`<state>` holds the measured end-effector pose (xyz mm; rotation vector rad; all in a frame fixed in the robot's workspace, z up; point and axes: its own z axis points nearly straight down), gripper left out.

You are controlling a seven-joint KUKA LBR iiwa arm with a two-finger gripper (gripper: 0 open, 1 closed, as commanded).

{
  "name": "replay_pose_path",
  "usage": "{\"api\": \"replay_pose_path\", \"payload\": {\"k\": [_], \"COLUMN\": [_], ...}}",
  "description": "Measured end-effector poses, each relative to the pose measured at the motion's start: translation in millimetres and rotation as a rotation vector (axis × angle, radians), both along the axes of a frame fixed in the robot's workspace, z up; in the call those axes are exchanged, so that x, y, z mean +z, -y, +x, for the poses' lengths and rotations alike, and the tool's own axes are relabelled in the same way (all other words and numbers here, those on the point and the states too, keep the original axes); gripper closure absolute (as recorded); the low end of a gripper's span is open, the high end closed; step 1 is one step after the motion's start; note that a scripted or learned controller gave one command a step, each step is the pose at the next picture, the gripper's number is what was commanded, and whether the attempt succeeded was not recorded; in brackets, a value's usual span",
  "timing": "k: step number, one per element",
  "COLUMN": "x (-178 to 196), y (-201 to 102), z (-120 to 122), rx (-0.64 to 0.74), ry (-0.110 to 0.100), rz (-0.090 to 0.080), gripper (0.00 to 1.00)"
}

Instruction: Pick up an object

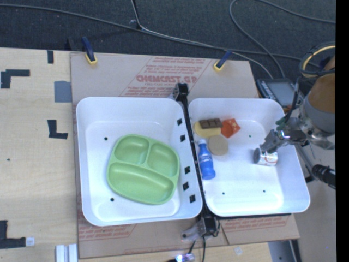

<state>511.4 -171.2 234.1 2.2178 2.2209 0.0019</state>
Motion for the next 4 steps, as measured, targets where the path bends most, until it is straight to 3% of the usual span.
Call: {"api": "replay_pose_path", "payload": {"k": [4], "x": [0.1], "y": [-203.4], "z": [54.1], "rx": [0.005], "ry": [-0.003], "rz": [0.002], "gripper": [1.00]}}
